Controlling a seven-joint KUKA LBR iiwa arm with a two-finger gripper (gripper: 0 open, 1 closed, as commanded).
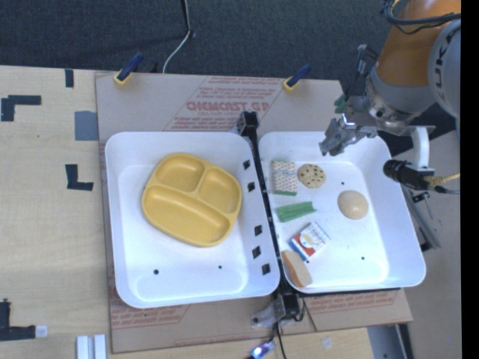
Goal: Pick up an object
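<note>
White plastic walls pen my targets in the right bin [389, 268], where the cookie [310, 175] lies just below-left of my gripper [334, 143], which hangs over the far rim gripping nothing, its spread unclear.

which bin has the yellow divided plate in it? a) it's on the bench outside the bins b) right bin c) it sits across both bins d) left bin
d) the yellow divided plate lies wholly inside the left bin, while the right bin holds the small items such as the cookie and the green strip.
</note>
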